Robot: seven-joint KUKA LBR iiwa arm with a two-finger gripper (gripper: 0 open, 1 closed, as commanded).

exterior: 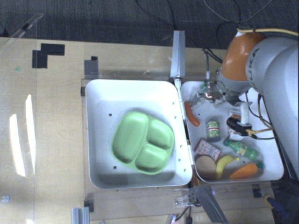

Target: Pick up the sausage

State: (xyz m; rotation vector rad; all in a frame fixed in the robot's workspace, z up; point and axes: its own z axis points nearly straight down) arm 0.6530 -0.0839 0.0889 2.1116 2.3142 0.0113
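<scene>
The sausage (191, 115) is a small orange-red link lying along the left wall of the right bin (275, 167), near the divider between the bins. My gripper (209, 95) hangs over the upper part of the right bin, a little up and to the right of the sausage and apart from it. The grey arm with its orange band (239, 50) comes down from the upper right and covers the bin's far right corner.
A green three-compartment plate (142, 142) lies in the left bin (100, 125). The right bin also holds a small green can (213, 129), a green bottle (240, 148), a snack packet (207, 149), a banana (224, 164), a carrot (244, 171) and a brown round item (204, 165).
</scene>
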